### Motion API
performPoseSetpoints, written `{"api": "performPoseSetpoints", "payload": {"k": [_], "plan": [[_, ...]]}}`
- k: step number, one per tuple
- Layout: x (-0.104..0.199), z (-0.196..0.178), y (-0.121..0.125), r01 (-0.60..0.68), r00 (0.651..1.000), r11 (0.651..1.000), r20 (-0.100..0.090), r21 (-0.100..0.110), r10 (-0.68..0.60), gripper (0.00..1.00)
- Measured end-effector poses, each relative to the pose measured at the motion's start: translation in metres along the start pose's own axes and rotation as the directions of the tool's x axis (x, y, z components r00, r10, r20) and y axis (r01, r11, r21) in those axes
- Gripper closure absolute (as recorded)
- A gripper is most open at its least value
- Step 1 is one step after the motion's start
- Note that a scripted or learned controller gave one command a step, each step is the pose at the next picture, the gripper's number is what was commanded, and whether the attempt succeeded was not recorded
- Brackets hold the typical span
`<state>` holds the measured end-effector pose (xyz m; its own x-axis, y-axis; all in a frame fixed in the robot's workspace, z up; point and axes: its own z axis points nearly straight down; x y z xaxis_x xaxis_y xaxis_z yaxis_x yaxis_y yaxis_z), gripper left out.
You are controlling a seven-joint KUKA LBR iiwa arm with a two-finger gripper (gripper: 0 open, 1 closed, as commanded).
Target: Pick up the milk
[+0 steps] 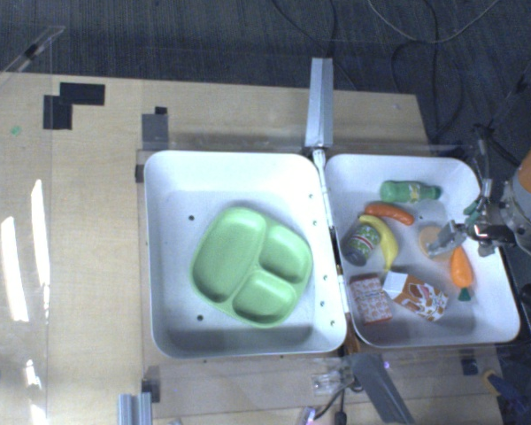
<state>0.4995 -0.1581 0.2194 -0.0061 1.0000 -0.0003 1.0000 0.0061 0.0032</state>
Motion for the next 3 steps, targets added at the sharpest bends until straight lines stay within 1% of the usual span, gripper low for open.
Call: {"api": "performPoseSetpoints", "payload": {"k": [1,2,3], "plan": [[0.0,0.0,0.0,0.0,1.0,1.0,0.0,0.0,0.0,0.0],[0.029,0.121,0.011,0.203,0.979,0.979,0.001,-0.003,-0.203,0.0],[0.029,0.11,0.013,0.204,0.979,0.979,0.002,-0.008,-0.204,1.0]]}}
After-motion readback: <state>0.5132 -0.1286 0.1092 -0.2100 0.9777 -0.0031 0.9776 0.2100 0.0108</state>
